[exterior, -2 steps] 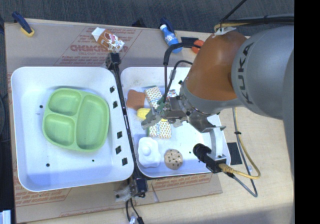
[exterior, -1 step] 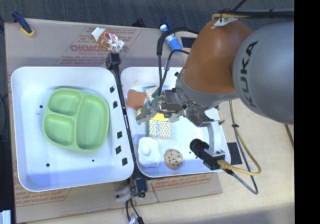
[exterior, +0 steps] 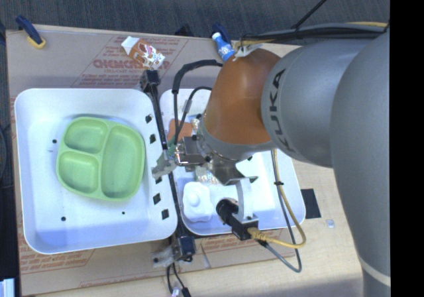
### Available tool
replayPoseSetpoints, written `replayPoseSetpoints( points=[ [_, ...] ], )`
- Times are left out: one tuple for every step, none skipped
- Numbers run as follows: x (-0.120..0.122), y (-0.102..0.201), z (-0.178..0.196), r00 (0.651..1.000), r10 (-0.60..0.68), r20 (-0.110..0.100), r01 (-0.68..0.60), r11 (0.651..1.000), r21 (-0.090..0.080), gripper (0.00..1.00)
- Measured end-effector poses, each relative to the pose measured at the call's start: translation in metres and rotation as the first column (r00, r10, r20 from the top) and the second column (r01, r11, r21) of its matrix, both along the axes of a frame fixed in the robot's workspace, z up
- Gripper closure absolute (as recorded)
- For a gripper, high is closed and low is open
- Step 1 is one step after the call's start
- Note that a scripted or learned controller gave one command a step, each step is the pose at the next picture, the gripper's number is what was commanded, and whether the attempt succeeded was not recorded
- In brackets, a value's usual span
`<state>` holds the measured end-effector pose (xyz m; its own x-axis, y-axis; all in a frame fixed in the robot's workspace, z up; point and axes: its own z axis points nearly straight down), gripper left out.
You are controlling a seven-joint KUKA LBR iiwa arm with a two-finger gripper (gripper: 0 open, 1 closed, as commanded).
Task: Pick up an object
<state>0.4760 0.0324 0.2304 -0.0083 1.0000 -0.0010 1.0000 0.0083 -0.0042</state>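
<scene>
White plastic bottle [exterior: 197, 200] lies in the right bin [exterior: 289, 204], near its left wall, just under the wrist — likely light, stiff, slippery; best pinched across its body. Whether the jaws are open I cannot tell — the arm [exterior: 318, 103] hides them.

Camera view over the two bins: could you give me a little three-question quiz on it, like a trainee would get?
1. True or false: the green divided plate lies in the left bin.
2. Over which bin does the arm reach? A) left B) right
3. What colour is the band above the arm's wrist?

Key: 1 true. 2 B, the right bin. 3 orange.
</scene>
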Motion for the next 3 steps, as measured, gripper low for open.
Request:
replayPoseSetpoints(
  points=[
    [0.000, -0.097, -0.039, 1.000, -0.003, 0.000, 0.003, 1.000, 0.000, 0.00],
    [0.043, -0.166, -0.005, 1.000, -0.005, 0.003, 0.005, 1.000, 0.000, 0.00],
    [0.043, -0.165, -0.005, 1.000, -0.004, 0.002, 0.004, 1.000, 0.001, 0.00]
  ],
)
